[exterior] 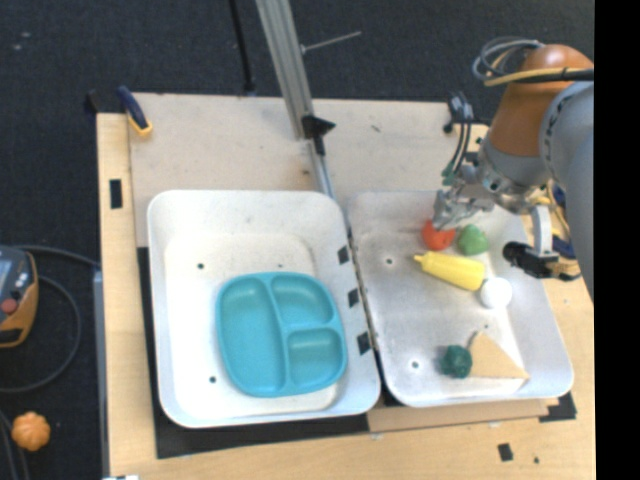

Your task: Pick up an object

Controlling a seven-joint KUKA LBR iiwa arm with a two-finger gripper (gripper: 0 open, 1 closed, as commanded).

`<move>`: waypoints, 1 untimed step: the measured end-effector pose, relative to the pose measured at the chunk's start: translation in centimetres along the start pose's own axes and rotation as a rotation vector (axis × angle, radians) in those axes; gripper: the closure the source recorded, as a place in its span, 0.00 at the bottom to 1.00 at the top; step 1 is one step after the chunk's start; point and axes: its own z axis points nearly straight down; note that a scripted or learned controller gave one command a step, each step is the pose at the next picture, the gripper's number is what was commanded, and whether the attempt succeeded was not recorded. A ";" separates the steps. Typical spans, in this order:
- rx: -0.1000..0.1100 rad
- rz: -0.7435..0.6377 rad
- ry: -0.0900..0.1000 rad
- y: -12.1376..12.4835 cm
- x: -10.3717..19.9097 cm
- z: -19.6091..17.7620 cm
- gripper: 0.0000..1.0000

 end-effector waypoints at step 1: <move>0.004 -0.001 0.004 -0.2 0.2 -4.5 1.00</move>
